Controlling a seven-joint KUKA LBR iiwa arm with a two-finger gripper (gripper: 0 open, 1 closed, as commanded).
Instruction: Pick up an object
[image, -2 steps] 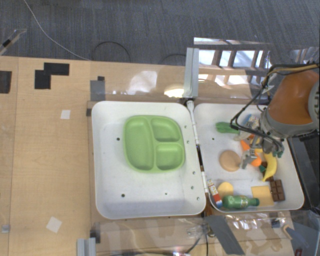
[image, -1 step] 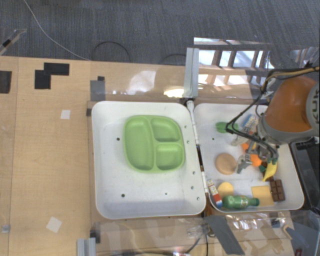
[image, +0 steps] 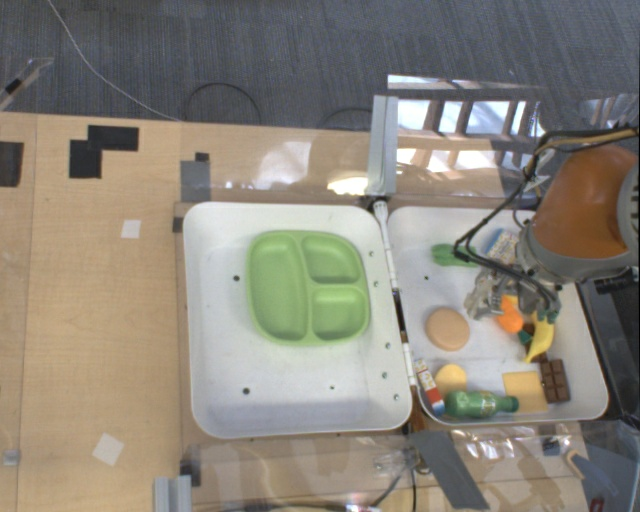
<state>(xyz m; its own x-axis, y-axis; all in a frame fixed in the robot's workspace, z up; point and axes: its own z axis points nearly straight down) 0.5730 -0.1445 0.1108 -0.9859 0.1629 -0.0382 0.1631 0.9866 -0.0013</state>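
I see arm reaching in from right, wrist bent down over right bin (image: 590, 395) | claw (image: 492, 297) low beside orange item (image: 511, 317) | claw state: cannot tell

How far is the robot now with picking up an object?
Done: the gripper is low in the right bin, beside the orange piece and banana. In hand: nothing visibly between its fingers. Left: grasp and lift one item; the bread roll, green bottle and chocolate lie untouched.
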